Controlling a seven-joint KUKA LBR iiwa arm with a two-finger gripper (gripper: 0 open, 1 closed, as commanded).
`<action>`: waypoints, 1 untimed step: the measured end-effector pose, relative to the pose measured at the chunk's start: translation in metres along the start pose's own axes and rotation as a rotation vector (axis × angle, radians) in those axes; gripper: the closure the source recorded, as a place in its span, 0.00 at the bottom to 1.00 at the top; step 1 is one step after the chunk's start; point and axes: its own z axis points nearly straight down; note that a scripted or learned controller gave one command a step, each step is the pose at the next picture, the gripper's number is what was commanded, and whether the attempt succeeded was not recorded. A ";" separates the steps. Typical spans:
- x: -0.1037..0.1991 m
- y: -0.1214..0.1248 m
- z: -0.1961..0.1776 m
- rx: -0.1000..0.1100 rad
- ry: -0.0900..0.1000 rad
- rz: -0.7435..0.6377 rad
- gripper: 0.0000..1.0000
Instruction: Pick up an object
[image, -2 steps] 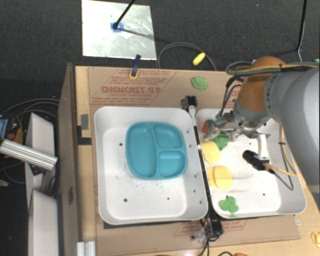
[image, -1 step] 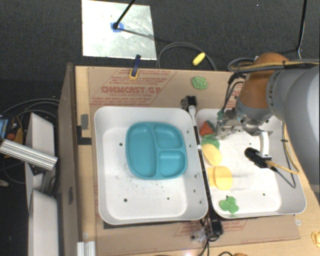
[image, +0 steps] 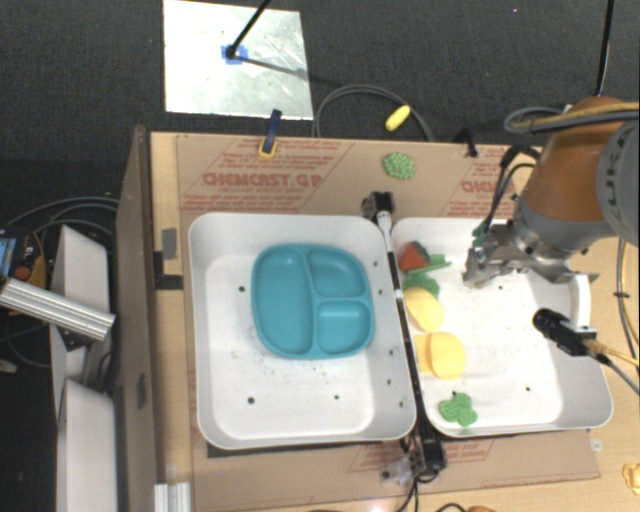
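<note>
Nothing has been picked up yet, by the look of it. The pincer (image: 478, 272) hangs low over the right bin (image: 560, 400), just right of the red and green toy (image: 417, 258), which lies on the bin floor. From this angle I cannot tell whether the pincer is clenched or released, so the grasp and lift remain.

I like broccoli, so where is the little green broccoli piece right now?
In the camera view, the green broccoli piece lies in the right bin, near its front edge by the divider, just below the round yellow piece.
</note>
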 end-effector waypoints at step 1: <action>0.001 0.001 0.005 0.003 0.001 -0.002 0.00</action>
